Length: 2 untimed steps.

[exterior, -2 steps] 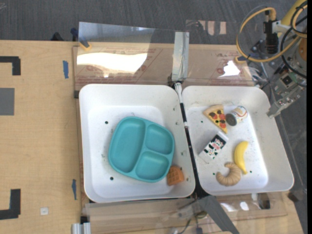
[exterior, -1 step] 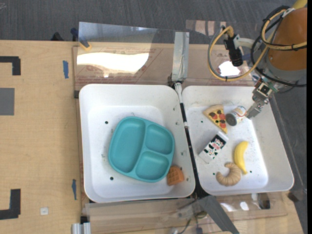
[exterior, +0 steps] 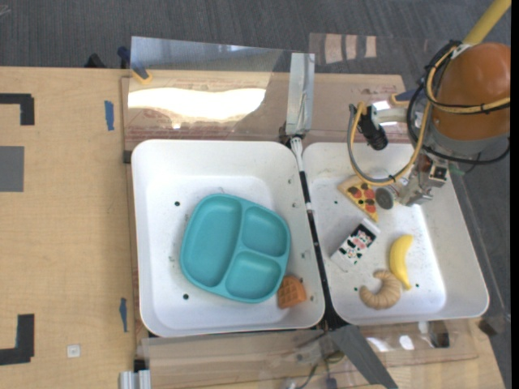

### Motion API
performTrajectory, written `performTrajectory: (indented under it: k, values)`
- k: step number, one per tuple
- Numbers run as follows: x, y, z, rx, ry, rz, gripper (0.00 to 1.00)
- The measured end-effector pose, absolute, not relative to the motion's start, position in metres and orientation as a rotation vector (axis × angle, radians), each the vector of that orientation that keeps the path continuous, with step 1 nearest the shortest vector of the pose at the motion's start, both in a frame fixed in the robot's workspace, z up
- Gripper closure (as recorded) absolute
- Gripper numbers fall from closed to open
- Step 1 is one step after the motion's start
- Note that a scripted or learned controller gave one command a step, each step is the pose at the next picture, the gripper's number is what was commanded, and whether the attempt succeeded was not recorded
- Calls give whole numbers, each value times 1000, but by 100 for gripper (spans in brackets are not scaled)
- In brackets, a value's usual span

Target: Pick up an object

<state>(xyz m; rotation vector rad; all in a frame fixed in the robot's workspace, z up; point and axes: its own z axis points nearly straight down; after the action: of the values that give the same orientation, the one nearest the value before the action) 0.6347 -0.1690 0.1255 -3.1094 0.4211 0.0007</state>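
Left bin (exterior: 154, 241): teal divided plate (exterior: 235, 248), orange waffle-like toy (exterior: 291, 292) touching its lower right rim. Right bin (exterior: 462, 290): pizza slice (exterior: 362, 194), black-and-white card (exterior: 355, 245) with unreadable markings, tan croissant (exterior: 381, 290), yellow banana (exterior: 400, 259). No legible writing anywhere. Gripper (exterior: 409, 193) just right of the pizza slice, low over the bin; finger state impossible to tell.

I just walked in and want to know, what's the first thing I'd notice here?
Probably the big teal plate with three sections, sitting in the left bin. Next, the round orange part of the robot arm hanging over the right bin, where a yellow banana lies beside a croissant. A pizza slice lies farther back in that bin.
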Motion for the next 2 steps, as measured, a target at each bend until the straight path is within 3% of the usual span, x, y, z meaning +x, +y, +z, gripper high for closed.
performTrajectory:
  k: [1,2]
  values:
    - [634,-203,193,-3106,462,-13,100]
    - [599,-108,248,-3122,310,-4,100]
